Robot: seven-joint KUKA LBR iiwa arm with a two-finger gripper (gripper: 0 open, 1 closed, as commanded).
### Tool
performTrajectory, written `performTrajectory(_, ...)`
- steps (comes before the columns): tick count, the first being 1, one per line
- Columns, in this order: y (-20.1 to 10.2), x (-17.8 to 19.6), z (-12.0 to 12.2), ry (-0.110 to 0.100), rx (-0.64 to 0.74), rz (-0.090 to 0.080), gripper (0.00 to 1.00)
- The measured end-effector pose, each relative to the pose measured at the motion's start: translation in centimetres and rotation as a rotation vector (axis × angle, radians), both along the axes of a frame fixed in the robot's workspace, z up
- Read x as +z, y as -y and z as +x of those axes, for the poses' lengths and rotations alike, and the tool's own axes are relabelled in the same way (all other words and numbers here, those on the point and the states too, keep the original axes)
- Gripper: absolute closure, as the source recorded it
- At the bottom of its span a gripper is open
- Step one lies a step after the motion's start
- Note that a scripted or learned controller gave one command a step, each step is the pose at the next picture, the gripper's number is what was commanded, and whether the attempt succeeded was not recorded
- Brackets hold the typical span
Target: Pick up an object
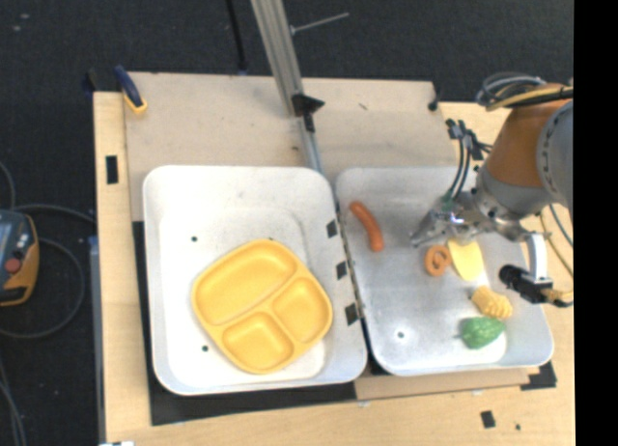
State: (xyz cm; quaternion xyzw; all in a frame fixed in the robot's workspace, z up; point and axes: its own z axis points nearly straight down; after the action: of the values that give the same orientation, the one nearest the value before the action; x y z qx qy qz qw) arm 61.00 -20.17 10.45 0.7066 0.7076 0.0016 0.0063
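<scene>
The grey arm with its orange band reaches in from the right, and the two-finger gripper point(446, 230) hangs low over the far right part of the right-hand shallow white bin point(406, 338). How its grip is set, I cannot tell from this angle. Candidates sit right under it: a small orange ring-shaped toy point(436, 262) and a pale yellow wedge-shaped piece point(466, 261), side by side and just near of the tool, so the approach looks aimed at that pair. Left of them lies an orange sausage-shaped toy point(367, 226), apart from the rest. Nearer sit a yellow ridged corn-like piece point(491, 303) and a green leafy lump point(480, 331). The left white bin point(174, 203) carries a yellow three-compartment plastic plate point(262, 305).
</scene>
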Motion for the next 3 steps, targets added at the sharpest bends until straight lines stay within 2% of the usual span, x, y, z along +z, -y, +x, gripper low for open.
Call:
performTrajectory(1,0.1,1.2,0.0,0.001,0.0,-0.001,1.0)
performTrajectory(3,1.3,10.8,0.4,-0.005,0.001,0.004,1.0)
